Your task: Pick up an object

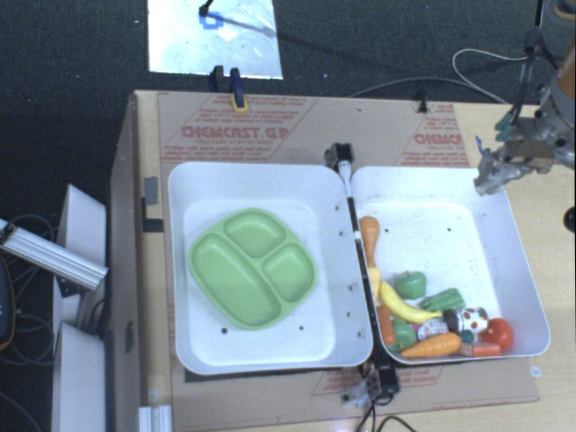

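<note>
— Where's the gripper?
— Above the far right corner of the right bin; how far its fingers are parted I cannot tell, and nothing shows between them.
— And the toys?
— The toy food pile sits along the right bin's near edge; a green plate lies in the left bin.

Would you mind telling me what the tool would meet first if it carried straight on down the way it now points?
The tool points down-left at the right bin's far right corner, so probably the bin's rim or the bare floor beside it; depth is unclear. The toys lie at the near end.
</note>
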Controlling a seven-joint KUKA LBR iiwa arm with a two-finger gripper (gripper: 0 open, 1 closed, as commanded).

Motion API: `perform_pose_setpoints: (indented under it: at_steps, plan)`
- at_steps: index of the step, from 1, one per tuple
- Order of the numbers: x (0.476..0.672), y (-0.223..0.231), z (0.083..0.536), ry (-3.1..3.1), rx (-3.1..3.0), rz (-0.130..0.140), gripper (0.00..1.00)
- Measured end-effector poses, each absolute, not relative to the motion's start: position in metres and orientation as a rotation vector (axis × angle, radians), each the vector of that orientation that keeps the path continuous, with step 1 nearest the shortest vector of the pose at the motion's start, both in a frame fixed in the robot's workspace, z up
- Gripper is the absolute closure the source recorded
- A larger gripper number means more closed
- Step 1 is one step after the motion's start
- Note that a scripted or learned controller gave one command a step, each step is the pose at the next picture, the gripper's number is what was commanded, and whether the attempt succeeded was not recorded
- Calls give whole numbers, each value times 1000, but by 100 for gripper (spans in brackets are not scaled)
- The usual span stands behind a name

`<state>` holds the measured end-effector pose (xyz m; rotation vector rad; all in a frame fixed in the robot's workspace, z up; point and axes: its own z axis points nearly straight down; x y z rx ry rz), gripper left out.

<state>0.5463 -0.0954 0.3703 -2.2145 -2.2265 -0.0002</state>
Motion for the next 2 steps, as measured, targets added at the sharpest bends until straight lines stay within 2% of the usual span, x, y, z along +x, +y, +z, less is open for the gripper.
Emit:
perform_pose_setpoints:
  at_steps: [1, 2]
  plan:
    - [612, -100, 537, -2231, -2220, -6, 100]
    - [564, -30, 333, -2227, -2215, 0, 100]
